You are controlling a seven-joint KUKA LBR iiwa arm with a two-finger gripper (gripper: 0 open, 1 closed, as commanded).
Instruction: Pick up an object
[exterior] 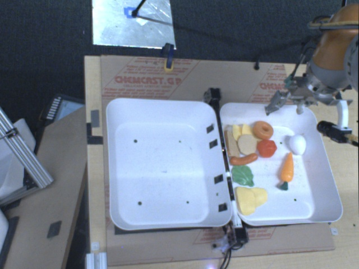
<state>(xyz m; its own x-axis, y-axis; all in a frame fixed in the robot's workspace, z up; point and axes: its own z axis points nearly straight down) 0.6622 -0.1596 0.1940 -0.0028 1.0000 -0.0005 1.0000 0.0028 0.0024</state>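
My hand hangs over the far rim of the right bin, fingers spread apart with nothing between them, well above the toys.

The brown board under the bins carries red print; I can read "QUICKCAST" and what looks like "GP" after it behind the left bin, and part of the same red lettering shows again near my hand, too broken to spell out. More red print shows along the near edge, too small to read.

All the pieces lie in the right bin. Near its left wall sit a yellow wedge and a tan slice, touching each other. Just beside them is a donut, orange-brown with a hole, and below it a red tomato. A sausage lies slantwise under the slice. A white egg rests toward the right wall, nearest my hand. An orange carrot with a dark green tip points down the bin. A green leaf sits above a pale yellow lump, the two nearly touching, close to the bin's left wall.
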